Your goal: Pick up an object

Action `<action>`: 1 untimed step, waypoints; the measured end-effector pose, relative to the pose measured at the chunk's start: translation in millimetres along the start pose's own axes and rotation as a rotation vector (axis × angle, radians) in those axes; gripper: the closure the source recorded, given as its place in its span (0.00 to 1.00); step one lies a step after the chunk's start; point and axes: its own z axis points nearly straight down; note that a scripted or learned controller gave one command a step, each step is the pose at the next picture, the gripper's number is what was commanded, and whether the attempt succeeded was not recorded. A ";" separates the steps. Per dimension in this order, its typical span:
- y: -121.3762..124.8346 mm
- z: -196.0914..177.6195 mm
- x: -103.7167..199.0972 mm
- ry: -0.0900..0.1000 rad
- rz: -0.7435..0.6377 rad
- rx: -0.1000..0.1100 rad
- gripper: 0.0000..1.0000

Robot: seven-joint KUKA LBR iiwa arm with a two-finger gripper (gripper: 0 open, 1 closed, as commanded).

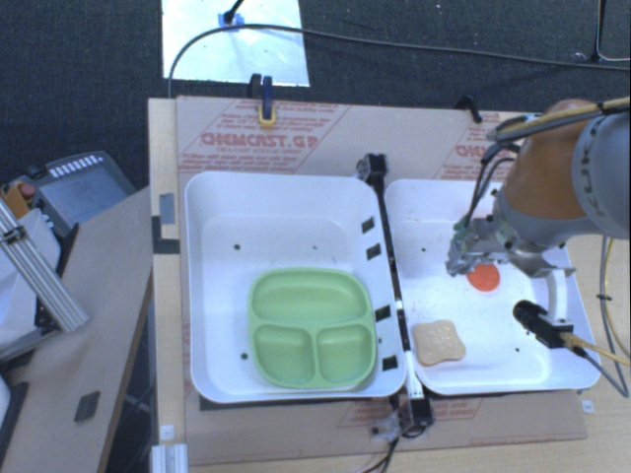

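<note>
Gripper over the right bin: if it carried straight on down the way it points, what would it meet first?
Most likely the orange round piece, which lies just beside the gripper on the right bin floor. Depth is unclear, so it could land on bare floor next to it.

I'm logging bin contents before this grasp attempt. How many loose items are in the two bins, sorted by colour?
Green: 1, the divided tray in the left bin.
Orange-red: 1, the round piece in the right bin, under the claw.
Tan: 1, the toast-like slice in the right bin.
Total: 3
</note>
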 end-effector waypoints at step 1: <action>6.6 -47.9 -7.7 -0.001 -0.001 -0.003 1.00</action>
